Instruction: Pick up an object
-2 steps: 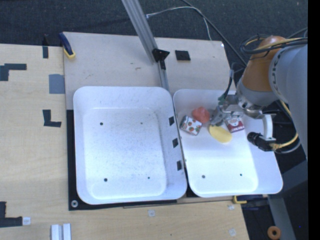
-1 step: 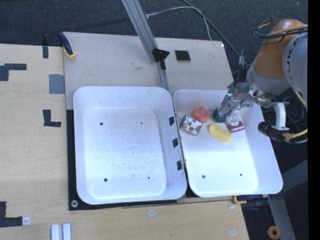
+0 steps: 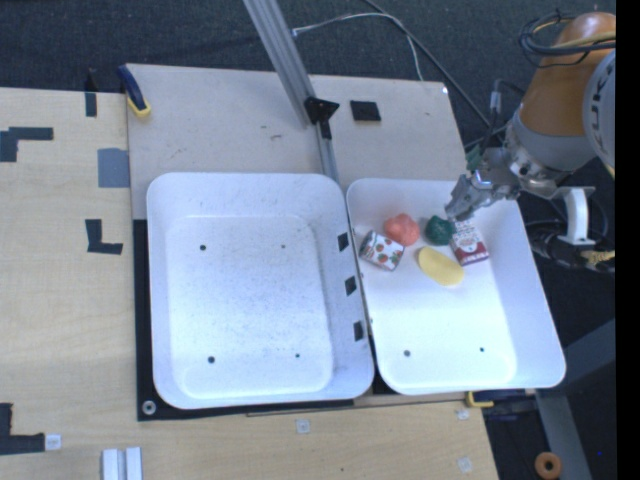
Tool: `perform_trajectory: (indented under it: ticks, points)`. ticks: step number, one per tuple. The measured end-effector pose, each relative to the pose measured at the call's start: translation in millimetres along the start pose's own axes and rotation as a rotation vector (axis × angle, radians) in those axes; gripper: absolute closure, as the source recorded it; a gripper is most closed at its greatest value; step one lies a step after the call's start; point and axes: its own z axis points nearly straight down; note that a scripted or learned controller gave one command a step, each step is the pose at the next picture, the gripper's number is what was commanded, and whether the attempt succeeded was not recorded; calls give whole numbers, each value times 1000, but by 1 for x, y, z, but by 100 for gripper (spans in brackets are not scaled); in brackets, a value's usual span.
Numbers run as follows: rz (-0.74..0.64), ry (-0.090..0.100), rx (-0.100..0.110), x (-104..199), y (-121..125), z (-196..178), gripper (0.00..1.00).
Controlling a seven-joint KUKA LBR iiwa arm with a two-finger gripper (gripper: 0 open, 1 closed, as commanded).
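wooden counter with two white bins; the right bin (image 3: 500, 338) has the clutter bunched in its upper part. gripper (image 3: 466, 204) hangs right above the green object (image 3: 439, 230), which lies just lower-left of it. can't tell its state.

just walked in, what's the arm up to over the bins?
The arm's gripper is low over the back of the right bin, right by a dark green object and a small red-and-white carton. A yellow object, an orange-red one and a second small carton lie close by in the same bin. Nothing shows between its fingers, so no pick yet. The left bin sits alongside.
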Motion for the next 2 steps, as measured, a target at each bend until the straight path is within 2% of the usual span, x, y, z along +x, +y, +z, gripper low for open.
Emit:
perform_trajectory:
  ticks: [1, 2]
  points:
    - [0, -1, -3, 0, 1, -53, 100]
    - [-3, 0, 3, 52, 5, -35, 100]
